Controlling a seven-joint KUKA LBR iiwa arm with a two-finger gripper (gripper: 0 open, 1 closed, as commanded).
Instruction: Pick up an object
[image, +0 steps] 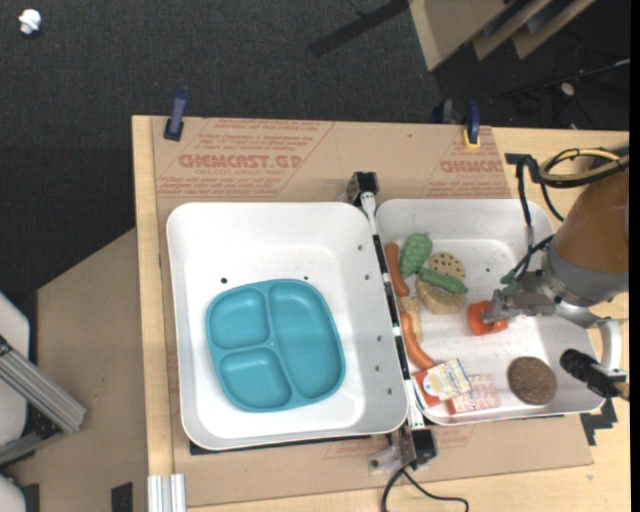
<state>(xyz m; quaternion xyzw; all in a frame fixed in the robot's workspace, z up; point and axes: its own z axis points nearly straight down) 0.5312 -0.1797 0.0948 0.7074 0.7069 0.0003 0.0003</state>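
Two bins sit side by side on the bench. The left bin holds a divided tray toward its front. In the right bin, food pieces cluster at the left wall, a packet lies at the front left, and a round disc lies at the front right. The pincer reaches in from the right, near the bin's middle.

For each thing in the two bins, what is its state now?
Teal divided plate: flat in left bin, right way up.
Orange-red piece: in right bin, at the gripper.
Brown round patty: lying flat.
Ketchup packet: lying flat, near front wall.
Green leaf toy: lying among other food.
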